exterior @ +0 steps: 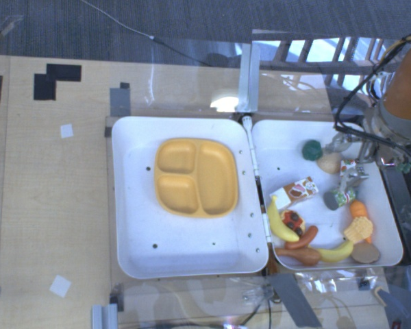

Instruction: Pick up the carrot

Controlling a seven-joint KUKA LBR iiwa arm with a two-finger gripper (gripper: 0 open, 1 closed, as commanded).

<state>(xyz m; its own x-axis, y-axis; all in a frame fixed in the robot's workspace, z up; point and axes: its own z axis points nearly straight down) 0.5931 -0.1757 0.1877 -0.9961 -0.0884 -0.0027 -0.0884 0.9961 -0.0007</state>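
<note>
Legible text: none.
Small carton (301, 190) in right bin (390, 204): printed face, lettering too small to read.

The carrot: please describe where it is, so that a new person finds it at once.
Look in the right bin, near its right wall. The carrot lies just below the gripper, above a yellow waffle-like piece. It is the small bright orange thing there.

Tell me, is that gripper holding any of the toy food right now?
It cannot be told: the gripper sits low in the right bin, just above the carrot, but nothing shows clearly between its fingers.
</note>
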